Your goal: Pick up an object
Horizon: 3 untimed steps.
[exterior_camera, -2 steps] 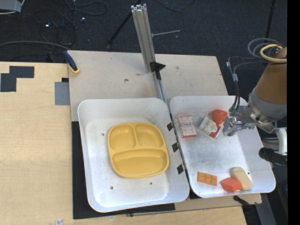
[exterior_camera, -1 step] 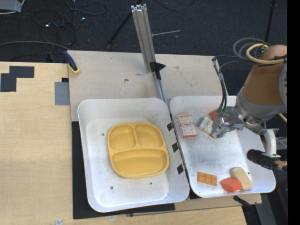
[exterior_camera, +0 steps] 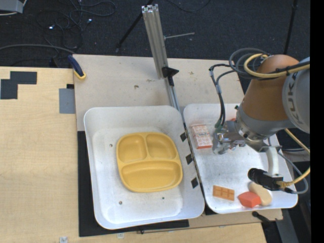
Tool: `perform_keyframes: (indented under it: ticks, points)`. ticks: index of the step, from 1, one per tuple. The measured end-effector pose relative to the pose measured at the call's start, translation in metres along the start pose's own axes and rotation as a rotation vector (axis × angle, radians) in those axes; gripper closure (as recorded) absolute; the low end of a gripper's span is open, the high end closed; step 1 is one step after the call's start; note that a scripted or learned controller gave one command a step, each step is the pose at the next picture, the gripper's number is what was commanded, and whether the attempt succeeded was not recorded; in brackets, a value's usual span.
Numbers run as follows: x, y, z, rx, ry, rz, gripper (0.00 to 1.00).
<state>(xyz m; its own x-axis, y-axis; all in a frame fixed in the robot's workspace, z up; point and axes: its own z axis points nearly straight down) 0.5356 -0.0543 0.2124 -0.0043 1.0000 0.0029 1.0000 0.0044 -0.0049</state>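
Pink-white box [exterior_camera: 201, 135] is found just beside gripper [exterior_camera: 223, 146], toward the yellow plate [exterior_camera: 149, 162], long axis running up-down in view; whether gripper is spread or closed cannot be told.

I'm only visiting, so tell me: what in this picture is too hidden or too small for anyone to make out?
1. Camera view: the print on the small pink-and-white box is too small to read.
2. Camera view: the arm covers the far right corner of the right bin, hiding whatever lies beneath.
3. Camera view: the red thing and the cream thing overlap and are too small to name.
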Motion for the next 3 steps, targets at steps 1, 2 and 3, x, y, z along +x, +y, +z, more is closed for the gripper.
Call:
perform_keyframes:
  ticks: [1,2,3]
  points:
    - [0.048,-0.001,-0.013,-0.004,-0.002,0.000,1.00]
    - [0.111,-0.012,-0.014,0.000,0.000,-0.002,1.00]
    - [0.158,-0.019,-0.022,-0.002,-0.001,-0.002,1.00]
